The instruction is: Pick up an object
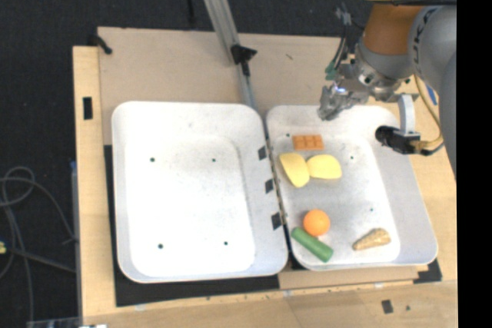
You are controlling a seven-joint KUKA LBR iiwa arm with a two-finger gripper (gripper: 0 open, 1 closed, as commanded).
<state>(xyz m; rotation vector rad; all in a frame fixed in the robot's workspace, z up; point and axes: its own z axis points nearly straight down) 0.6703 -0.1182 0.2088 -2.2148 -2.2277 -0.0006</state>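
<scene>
- Your claw [332, 105] is hovering over the right bin's [400, 188] far rim; whether it is spread or pressed together, you cannot tell.
- Nothing is being lifted yet: the orange ball [316, 223] is lying near the bin's front, so the pick remains.

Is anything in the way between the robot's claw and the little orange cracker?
Nothing visible. The gripper hovers over the right bin's far edge, and the orange cracker lies just below it, with bare bin floor between them.

light: even, bright | shadows: soft | focus: slightly blurry | surround: dark
</scene>
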